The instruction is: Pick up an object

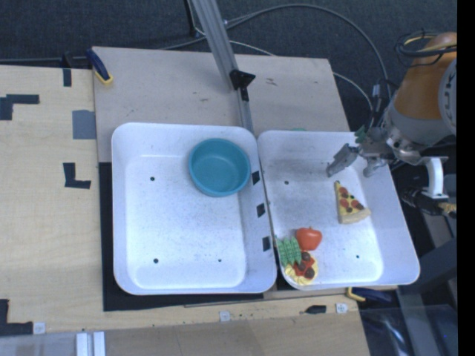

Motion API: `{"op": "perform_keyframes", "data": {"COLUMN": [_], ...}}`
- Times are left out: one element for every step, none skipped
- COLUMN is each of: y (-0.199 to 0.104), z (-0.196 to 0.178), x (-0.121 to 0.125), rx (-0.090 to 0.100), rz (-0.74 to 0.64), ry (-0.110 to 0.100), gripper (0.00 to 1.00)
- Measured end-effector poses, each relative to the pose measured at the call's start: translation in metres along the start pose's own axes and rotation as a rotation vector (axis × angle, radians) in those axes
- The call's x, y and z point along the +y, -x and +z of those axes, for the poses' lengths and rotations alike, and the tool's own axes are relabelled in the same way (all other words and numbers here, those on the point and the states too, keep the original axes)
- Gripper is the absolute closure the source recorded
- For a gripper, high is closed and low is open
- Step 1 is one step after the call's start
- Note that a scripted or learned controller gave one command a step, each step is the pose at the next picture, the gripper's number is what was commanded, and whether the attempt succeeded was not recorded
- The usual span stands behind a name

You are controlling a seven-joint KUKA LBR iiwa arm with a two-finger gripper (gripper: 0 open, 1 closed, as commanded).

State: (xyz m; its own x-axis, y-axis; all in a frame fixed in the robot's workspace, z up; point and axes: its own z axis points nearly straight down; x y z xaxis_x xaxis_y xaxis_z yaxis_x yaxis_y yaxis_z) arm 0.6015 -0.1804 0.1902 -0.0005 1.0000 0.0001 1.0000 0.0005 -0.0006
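In the right bin (312, 162) lies a pizza slice toy (349, 204) toward the right side. A red tomato toy (309, 238) sits near the bin's front, with a green leafy toy (289, 251) and a yellow toy with red spots (303, 270) just beside it. My gripper (353, 162) hangs over the right bin's upper right part, just above the pizza slice. Its two fingers (338, 161) stand apart with nothing between them. A blue bowl (219, 167) rests in the left bin (148, 221) at its upper right.
A grey metal pole (220, 43) slants down from the top to the divide between the bins. Cables (326, 28) loop across the dark floor at the upper right. A blue and yellow clamp (101, 67) sits at the board's upper left corner.
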Motion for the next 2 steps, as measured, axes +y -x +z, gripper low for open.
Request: {"op": "perform_keyframes", "data": {"y": [-0.007,-0.008], "z": [0.061,0.100], "x": [-0.002,-0.001], "rx": [0.001,0.000], "rz": [-0.001,-0.001], "ry": [-0.005,0.004], "gripper": [0.00,0.00]}}
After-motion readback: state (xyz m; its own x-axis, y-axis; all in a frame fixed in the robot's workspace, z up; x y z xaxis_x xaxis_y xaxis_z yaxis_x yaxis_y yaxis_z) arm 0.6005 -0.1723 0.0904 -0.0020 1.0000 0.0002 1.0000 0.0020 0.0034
